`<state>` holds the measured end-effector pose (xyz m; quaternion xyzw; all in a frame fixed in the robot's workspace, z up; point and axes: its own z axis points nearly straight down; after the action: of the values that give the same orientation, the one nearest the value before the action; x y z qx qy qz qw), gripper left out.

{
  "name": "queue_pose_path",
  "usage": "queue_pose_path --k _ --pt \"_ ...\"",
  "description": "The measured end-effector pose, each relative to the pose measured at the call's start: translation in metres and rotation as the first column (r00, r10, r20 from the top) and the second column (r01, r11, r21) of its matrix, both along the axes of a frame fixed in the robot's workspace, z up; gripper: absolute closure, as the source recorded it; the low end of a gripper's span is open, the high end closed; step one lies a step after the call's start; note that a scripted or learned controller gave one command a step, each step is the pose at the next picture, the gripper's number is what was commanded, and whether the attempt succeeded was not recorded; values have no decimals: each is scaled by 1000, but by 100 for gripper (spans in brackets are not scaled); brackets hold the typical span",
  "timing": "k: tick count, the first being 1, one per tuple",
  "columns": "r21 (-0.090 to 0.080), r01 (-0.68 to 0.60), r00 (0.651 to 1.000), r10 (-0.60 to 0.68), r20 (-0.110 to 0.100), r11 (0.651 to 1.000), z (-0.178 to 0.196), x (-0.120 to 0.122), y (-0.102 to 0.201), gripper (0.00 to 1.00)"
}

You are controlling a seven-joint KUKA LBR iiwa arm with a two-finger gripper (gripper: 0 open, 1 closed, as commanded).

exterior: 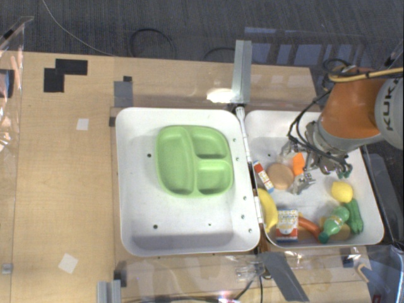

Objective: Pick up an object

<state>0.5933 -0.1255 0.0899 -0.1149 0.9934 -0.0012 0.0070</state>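
Observation:
My gripper (307, 174) hangs low over the middle of the right bin (372, 232), under the orange band of the arm (353, 109). A small orange piece (298, 163) shows right at its left side, and whether it is held I cannot tell. A tan round item (281, 176) lies just left of the gripper, with a small red and white pack (262, 176) beside it. A lemon (341, 192) lies to the gripper's lower right. Along the near wall lie a banana (269, 210), a juice box (287, 225), a carrot (308, 225), a green bottle (332, 225) and a green vegetable (355, 216).
The left bin (136, 226) holds a green divided plate (194, 160) in its middle. A metal post (242, 68) stands behind the wall between the bins. Black cables (309, 115) loop off the arm over the right bin's far part.

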Motion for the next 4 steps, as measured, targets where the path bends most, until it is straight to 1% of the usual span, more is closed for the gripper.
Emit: queue_pose_path --k 1,2,3,4 --pt "-1 -8 1000 8 11 1000 14 4 2 100" --pt "-4 43 999 -43 5 999 1 -25 37 100" --pt "-6 -533 846 533 -4 846 92 -21 14 100" --pt "-3 -262 965 262 -2 965 9 -51 20 100"
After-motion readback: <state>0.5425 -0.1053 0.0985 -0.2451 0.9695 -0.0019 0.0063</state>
